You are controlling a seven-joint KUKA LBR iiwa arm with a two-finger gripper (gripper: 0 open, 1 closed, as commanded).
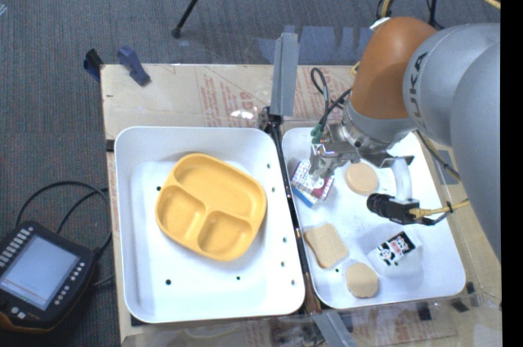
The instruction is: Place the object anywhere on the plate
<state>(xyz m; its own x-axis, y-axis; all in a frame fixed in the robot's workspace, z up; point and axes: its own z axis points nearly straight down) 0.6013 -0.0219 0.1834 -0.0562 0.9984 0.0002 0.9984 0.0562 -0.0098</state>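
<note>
A yellow plate (211, 206) with three compartments lies in the left bin (139, 288). In the right bin (441, 272), a small red, white and blue packet (311, 184) sits close to the left wall. My gripper (324, 160) hangs straight over the packet's upper edge, at or just above it. The wrist hides whether it touches the packet.
The right bin also holds a round biscuit (360, 178) beside the gripper, a toast slice (326, 245), a second round biscuit (361, 280) and a small cow-print carton (396, 249). A black fitting with a cable (391, 206) juts from the wrist. A grey post (283, 76) stands behind the bins.
</note>
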